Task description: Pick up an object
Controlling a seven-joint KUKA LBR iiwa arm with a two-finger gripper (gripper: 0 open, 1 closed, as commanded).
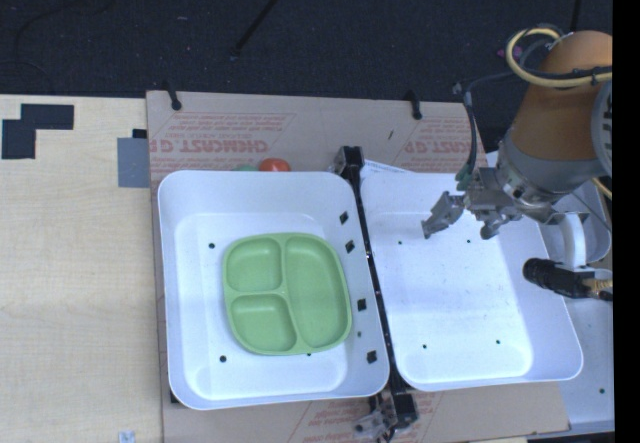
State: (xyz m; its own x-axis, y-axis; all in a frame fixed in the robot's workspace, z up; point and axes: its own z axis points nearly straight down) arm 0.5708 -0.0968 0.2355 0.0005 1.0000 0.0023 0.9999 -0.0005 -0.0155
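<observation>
The grey arm point(560, 146) reaches in from the right side of the frame, its orange band point(560, 96) at the upper right. The wrist angles down and leftward, ending in the gripper point(465, 221) right of centre. Its two fingers point(438, 216) are spread apart, with nothing between them

Smooth green plastic plate point(287, 292), glossy white plastic bins point(190, 371), matt cardboard sheet point(300, 131) beneath.

Green tray point(287, 292) crowds left bin point(190, 351) (rims stay bare).
</observation>
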